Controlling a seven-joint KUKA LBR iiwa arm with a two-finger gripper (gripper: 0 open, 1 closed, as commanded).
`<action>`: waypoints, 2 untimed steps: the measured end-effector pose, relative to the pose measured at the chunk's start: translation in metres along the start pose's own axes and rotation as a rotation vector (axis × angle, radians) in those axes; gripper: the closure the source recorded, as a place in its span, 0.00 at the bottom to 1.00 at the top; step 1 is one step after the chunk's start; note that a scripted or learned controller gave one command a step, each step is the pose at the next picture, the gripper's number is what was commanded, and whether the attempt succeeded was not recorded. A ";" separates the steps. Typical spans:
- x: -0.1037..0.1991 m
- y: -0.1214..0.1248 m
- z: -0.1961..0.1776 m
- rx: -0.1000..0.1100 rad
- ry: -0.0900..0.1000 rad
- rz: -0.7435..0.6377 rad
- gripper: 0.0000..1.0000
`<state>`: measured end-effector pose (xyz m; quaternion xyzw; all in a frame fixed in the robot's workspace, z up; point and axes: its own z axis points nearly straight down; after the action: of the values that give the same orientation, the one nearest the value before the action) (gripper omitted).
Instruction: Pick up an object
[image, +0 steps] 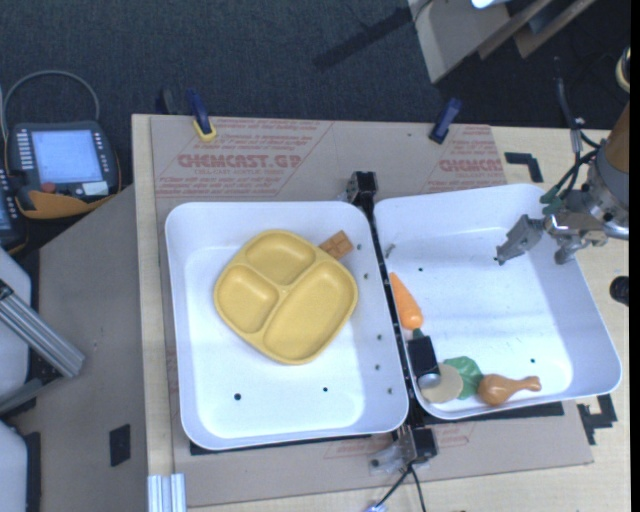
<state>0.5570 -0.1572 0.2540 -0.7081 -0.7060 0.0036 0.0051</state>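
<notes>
My gripper (540, 246) hangs over the far right part of the right bin (500, 300), its two fingers spread apart with nothing between them. An orange carrot (404, 300) lies along the right bin's left wall. At that bin's near edge sit a black block (421, 353), a tan round disc (444, 384), a green piece (466, 370) and a brown drumstick-shaped toy (507, 385). The gripper is well away from all of them, up and to the right.
The left bin (200, 400) holds a yellow divided plate (287, 295) with a small brown block (336, 244) at its far right rim. A black clamp (362, 186) sits where the bins meet. A pendant with a screen (60, 160) lies off the bench at left.
</notes>
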 end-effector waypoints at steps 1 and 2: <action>0.000 0.002 -0.006 -0.012 -0.002 -0.003 0.00; 0.001 0.001 0.036 -0.007 -0.001 -0.002 0.00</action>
<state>0.5571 -0.1565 0.2177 -0.7073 -0.7069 0.0015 0.0025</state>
